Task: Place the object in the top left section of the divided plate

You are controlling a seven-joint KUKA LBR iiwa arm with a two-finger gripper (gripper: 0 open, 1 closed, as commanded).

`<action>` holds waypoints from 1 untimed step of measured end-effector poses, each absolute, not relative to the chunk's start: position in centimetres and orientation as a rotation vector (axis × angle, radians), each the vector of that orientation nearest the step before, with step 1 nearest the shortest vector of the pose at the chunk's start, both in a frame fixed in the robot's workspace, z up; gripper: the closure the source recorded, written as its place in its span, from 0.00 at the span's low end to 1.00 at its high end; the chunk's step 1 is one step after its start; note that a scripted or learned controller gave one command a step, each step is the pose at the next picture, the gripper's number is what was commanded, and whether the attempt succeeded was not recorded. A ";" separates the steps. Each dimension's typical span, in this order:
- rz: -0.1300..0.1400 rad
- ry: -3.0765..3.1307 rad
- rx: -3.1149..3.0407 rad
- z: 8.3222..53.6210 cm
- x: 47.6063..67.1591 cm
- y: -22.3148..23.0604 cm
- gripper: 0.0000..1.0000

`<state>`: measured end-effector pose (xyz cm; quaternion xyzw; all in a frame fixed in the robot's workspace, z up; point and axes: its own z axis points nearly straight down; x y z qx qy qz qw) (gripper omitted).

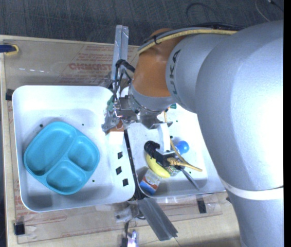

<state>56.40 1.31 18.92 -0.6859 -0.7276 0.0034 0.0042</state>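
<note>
Tool (113, 118) hangs low over the inner edge of the left bin (42, 94), right by the wall it shares w/ the right bin (198, 133). Open or shut? Can't tell, the wrist blocks it from above. A small reddish-brown bit (116, 128) peeks out just below the tool. It may be the object, but it's unclear whether it's gripped or just lying there. Out to the left, well apart, the blue divided plate (53, 143) sits in the left bin at an angle, all 3 sections bare. The other way is the right bin's clutter: banana (155, 166), blue ball (182, 147), what looks like a small can (149, 182). Looks like the transfer isn't done yet. To do it well: confirm the grip first, lift clear of the bin wall, carry across to the plate's big upper-left section, centre over it rather than a ridge, go low before release.
</note>
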 end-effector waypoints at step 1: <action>0.010 -2.100 -2.330 18.9 50.3 6.0 1.00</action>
